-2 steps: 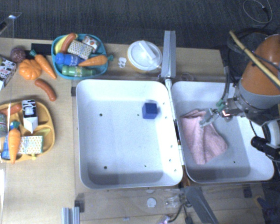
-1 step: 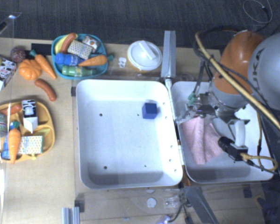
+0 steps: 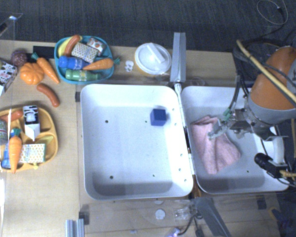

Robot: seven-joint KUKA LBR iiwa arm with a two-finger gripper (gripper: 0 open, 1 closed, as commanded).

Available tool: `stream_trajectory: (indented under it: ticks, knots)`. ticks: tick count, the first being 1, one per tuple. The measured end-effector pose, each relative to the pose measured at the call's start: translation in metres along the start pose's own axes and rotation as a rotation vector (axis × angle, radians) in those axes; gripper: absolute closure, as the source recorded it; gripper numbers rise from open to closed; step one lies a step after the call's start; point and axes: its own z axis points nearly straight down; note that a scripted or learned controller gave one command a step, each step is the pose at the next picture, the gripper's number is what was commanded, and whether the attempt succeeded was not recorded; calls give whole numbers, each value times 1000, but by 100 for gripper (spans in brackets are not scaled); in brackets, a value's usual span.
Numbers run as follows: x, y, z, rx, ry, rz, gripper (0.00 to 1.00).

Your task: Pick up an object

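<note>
A small blue cube (image 3: 158, 116) lies in the left white bin (image 3: 113, 181), in its upper right part. A crumpled pink cloth (image 3: 214, 149) lies in the right white bin (image 3: 246, 181), against its left side. My gripper (image 3: 222, 130) hangs over the upper right part of the cloth, low and close to it, at the end of the grey arm with the orange band (image 3: 278, 78) that comes in from the right. Whether it touches the cloth I cannot tell.
Toy food fills a blue bowl (image 3: 83, 58) and a yellow tray (image 3: 21, 142) on the bench to the left of the bins. A white lidded tub (image 3: 152, 58) stands behind the left bin. Cables hang on the right.
</note>
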Motion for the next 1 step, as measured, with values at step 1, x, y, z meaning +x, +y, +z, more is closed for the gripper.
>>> stream_trajectory:
  ticks: [1]
  knots:
    - [-35, 2, 90, -14, -2, -36, 0]
